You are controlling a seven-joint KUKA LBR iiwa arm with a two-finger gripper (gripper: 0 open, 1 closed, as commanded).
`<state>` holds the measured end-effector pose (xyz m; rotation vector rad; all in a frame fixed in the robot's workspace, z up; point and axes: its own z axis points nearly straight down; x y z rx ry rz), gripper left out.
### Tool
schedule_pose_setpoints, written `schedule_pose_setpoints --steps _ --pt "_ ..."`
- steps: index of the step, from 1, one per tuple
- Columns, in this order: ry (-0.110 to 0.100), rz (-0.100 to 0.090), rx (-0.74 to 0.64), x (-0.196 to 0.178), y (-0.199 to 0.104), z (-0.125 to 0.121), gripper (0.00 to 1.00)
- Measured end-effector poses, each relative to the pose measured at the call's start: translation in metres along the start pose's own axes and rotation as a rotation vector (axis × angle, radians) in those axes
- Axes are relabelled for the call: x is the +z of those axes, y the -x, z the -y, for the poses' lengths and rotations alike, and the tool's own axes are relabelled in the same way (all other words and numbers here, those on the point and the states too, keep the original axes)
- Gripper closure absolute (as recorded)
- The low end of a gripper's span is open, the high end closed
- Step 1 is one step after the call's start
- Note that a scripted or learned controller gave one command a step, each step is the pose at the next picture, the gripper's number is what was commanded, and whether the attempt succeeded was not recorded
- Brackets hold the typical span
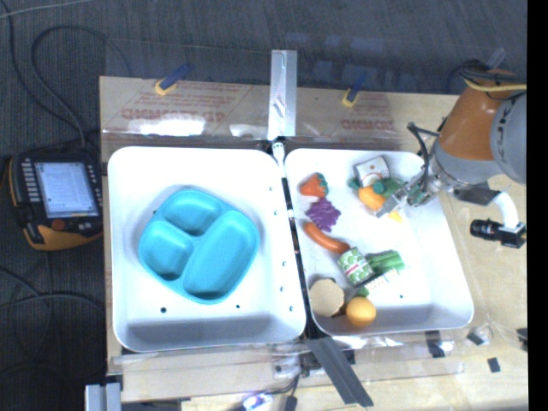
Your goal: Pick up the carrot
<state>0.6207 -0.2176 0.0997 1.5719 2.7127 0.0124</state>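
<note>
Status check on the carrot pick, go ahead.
Gripper low in right bin, beside carrot. Carrot not visibly held. White carton crowds it.

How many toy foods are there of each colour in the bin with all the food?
Right bin, by main colour:
Orange: 3 (carrot, sausage, orange)
Red: 1 (strawberry)
Purple: 1 (grapes)
Green: 1 (can)
Tan: 1 (bun)
White: 1 (box)
Total: 8
</note>
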Motion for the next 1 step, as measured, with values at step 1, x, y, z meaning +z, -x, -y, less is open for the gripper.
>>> schedule_pose_setpoints --steps 1 --pt "-0.044 -0.015 0.358 -0.0988 -0.012 -0.0551 1.0"
